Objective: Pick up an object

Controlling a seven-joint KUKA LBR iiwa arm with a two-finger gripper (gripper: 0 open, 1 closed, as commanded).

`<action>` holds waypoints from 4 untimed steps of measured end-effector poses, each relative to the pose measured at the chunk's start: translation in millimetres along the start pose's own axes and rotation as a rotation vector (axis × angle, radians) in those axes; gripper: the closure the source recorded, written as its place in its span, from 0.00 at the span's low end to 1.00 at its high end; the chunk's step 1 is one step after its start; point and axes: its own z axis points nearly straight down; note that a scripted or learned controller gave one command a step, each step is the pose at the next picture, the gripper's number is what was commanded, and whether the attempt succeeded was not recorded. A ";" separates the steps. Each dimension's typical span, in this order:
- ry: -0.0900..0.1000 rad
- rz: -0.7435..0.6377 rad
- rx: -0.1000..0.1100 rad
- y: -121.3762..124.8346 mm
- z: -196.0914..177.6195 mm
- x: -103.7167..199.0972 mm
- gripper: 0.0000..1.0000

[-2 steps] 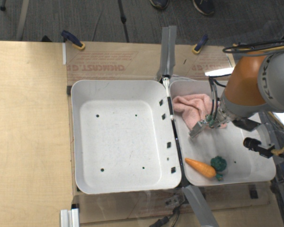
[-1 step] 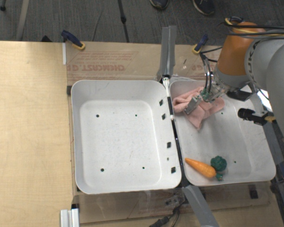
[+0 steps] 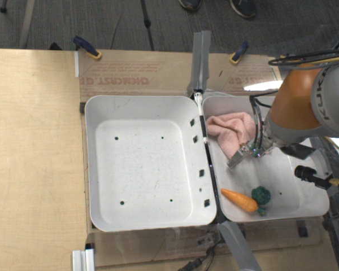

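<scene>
The tool (image 3: 238,157) hangs low inside the right bin (image 3: 305,208), at the near edge of a pink cloth (image 3: 233,130); whether it is open or closed cannot be told from this slant, and nothing is plainly seen in its grip. Above it the grey arm (image 3: 305,103) with its orange band reaches in from the right.

The cloth, one in number, is soft and crumpled, bunched against the bin's far left corner, beside the divider between the bins. Nearer the front of the same bin lies one toy carrot (image 3: 241,200), orange with a dark green leafy top, lying on its side and well apart from the tool.

There are two white bins; the left bin (image 3: 93,151) sits just beside the right one on the desk (image 3: 34,151).
</scene>
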 end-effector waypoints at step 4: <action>0.000 0.224 0.000 10.5 -0.2 -14.8 0.00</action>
